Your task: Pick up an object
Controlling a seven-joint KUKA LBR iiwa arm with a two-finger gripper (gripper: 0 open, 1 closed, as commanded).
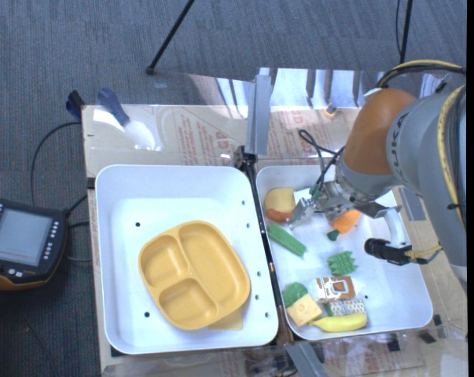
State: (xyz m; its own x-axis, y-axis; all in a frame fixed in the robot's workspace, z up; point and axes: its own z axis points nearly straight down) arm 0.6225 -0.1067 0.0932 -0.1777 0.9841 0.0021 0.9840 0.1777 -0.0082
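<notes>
Carton (pixel 336 288) in the right bin (pixel 413 309): label print unreadable.

Your right bin (pixel 409 309) is crowded along its left and bottom; bare floor lies at its lower right.

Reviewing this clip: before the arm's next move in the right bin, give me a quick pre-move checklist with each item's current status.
1. End effector is over the right bin, among the toy food: ok.
2. A target lies within close reach, the yellow-and-red fruit just beside it: ok.
3. Something is held between the fingers: cannot tell.
4. Neighbours leave room: the green stick and orange carrot piece lie close by: not ok.
5. Yellow divided plate sits in the left bin, out of the way: ok.
</notes>
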